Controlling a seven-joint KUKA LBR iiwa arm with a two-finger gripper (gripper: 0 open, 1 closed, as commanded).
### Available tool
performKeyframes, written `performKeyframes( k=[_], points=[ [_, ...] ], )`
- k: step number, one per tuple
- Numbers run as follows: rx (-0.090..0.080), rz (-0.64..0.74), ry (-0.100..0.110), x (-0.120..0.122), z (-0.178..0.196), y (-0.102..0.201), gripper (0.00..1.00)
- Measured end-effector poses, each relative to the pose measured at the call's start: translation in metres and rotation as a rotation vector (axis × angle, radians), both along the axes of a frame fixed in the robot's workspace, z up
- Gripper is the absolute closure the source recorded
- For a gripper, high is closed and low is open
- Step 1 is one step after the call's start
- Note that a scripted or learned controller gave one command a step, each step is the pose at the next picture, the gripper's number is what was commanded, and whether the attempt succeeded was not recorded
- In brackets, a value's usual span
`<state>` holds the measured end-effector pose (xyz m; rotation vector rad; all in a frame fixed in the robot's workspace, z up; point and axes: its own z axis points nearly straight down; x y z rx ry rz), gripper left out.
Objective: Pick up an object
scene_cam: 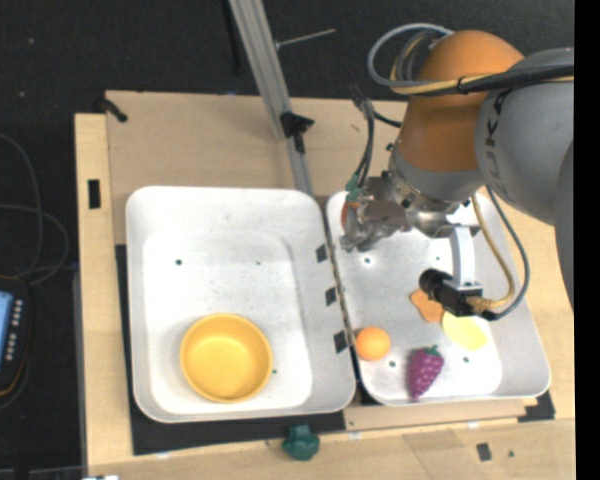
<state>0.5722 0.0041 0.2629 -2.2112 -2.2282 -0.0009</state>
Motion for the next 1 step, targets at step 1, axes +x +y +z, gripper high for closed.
performKeyframes(
  k=[1],
  points=[
    [-0.002, -0.004, -0.002, 0.0059, -0.0008, 0.0444, 1.00]
  ],
)
